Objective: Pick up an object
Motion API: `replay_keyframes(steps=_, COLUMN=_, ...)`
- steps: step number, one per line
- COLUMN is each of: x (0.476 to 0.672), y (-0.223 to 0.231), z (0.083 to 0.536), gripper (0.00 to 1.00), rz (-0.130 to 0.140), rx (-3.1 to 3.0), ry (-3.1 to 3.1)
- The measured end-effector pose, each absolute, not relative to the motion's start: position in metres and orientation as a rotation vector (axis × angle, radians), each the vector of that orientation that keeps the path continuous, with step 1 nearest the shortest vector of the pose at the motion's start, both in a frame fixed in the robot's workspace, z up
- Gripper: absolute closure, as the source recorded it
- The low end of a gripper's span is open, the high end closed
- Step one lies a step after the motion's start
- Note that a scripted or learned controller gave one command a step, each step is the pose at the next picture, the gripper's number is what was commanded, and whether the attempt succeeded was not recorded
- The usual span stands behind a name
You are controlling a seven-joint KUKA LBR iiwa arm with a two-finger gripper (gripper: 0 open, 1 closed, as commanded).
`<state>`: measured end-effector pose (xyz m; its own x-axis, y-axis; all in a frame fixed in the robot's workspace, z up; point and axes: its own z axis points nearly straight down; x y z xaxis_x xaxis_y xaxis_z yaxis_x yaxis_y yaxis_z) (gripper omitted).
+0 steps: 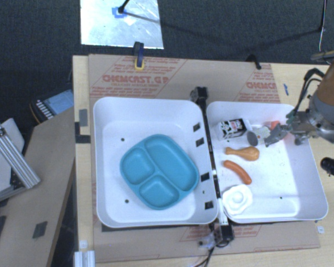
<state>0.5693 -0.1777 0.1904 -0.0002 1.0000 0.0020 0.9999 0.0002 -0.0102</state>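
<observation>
Two shallow white bins sit side by side on the bench; my gripper (pixel 282 131) hangs over the right bin (pixel 306 204), near its far edge. I cannot tell how it is set, too small and blurred. Nothing visibly held.

Candidates, all in the right bin: small black-and-white printed carton (pixel 232 128) at the far-left corner, small grey rounded piece (pixel 251 138) just beside it, tan toy drumstick (pixel 244 152) toward the middle, orange toy sausage (pixel 237 171) below that, white round lidded cup (pixel 236 199) at the near-left corner. A small red-orange bit (pixel 274 124) lies by my tool; cannot identify it.

The left bin (pixel 108 149) carries a turquoise three-compartment plastic tray (pixel 159 171), roughly centred.

Step in hand, my guess: lining up over a pick. The drumstick looks easiest: apart from its neighbours, narrow neck. I should straddle it across the short axis and descend straight. Risk: a round surface may roll or squirt out. The carton sits close to the bin wall, poor clearance.
</observation>
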Motion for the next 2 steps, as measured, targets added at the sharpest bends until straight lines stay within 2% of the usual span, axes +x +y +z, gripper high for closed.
replay_keyframes(steps=1, x=0.572, y=-0.177, z=0.197, gripper=0.00, rz=-0.001, rx=-2.219, ry=-2.226)
replay_keyframes(steps=2, x=0.581, y=-0.181, z=0.150, gripper=0.00, rz=0.002, rx=-2.219, ry=-2.223)
